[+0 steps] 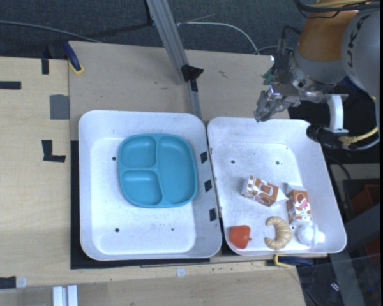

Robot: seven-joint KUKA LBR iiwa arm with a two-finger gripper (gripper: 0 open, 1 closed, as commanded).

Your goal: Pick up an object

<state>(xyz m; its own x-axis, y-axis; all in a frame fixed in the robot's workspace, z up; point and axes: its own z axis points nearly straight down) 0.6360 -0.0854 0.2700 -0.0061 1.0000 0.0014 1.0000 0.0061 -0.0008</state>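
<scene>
While the tool [265,110] hangs above the far rim of the right bin [319,155], nothing has been picked up, so by my reading the task has barely begun. Whether the tool is open or closed I cannot tell from this angle, and nothing is visible in its grip.

All the things to choose from lie in the near part of that bin, well apart from the tool: a brown-and-white carton [261,190], a second small carton [298,206] beside it, a croissant [279,232], a red pepper-like item [240,236] and a small white object [308,235] in the near corner.

A blue divided plate [158,170] sits in the left bin [96,190].

Still to do: reach, descend, grasp and lift.
</scene>
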